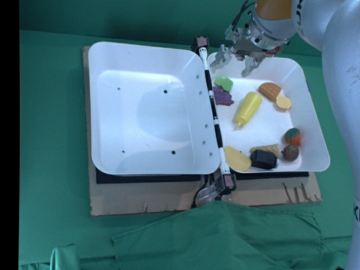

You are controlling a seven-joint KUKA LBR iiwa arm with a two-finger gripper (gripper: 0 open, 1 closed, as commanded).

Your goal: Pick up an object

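Hovering open and empty over the right bin [315, 151], the tool [236, 62] must next descend onto the grapes [223, 96].

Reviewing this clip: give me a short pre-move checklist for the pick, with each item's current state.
1. gripper holds nothing between its fingers: ok.
2. Gripper open enough to grasp: ok, fingers spread.
3. Gripper over the right bin, near its far-left corner: ok.
4. Objects available: ok; yellow bottle, purple grapes, black block.
5. Gripper directly above a target: not ok; the items lie nearer the camera.
6. Gripper height above the bin floor: cannot tell.
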